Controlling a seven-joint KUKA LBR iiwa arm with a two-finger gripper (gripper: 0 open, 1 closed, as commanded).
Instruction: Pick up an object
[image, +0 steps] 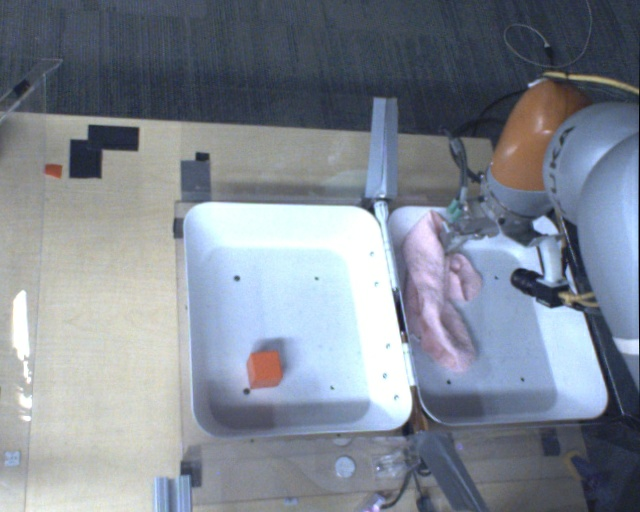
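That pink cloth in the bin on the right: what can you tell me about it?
The cloth is pale pink and looks soft and fuzzy, like a small towel. It is crumpled into a long, loose bundle with folds, running from the far end of the right bin down toward its middle, along the bin's left wall. Its top end sits right at the pincer, which seems to touch or pinch it there, though I cannot tell if it is truly gripped. The rest lies on the bin floor.
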